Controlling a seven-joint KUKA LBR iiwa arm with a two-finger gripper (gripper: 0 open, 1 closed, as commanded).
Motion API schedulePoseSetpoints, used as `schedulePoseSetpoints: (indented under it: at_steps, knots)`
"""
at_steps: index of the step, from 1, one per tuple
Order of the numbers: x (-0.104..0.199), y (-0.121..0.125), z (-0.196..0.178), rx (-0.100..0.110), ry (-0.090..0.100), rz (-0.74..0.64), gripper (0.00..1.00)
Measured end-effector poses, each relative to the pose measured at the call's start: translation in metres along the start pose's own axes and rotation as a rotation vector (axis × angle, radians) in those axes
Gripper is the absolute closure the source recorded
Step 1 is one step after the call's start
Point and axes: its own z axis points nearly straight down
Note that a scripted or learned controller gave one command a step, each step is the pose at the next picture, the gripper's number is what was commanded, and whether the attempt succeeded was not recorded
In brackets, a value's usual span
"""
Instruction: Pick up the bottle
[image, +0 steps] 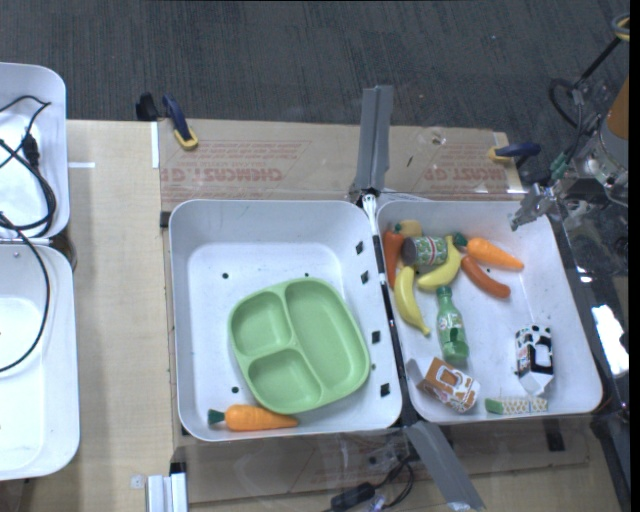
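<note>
The green bottle (451, 326) lies in the middle of the right bin (572, 330), its cap pointing to the far side, beside a banana (409, 296). My gripper (530, 208) hangs over the bin's far right corner, well apart from the bottle, up and to the right of it. Nothing shows between its tips. The arm reaches in from the upper right.
Around the bottle lie a small can (425, 250), two carrots (494, 254) (485, 279), a milk carton (535, 353), a snack box (448, 385) and a small green packet (516, 405). The left bin (200, 300) bears a green divided plate (298, 345) and a carrot (252, 418).
</note>
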Motion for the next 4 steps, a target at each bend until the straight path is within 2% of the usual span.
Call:
schedulePoseSetpoints:
  at_steps: [1, 2, 3, 4]
  knots:
    - [-0.005, 0.001, -0.004, 0.0, -0.002, -0.05, 0.0]
    - [0.034, -0.04, 0.098, 0.0, 0.0, -0.105, 0.0]
    - [0.087, -0.092, 0.091, 0.001, 0.001, 0.028, 0.0]
    - [0.124, -0.101, 0.127, 0.002, 0.001, -0.201, 0.0]
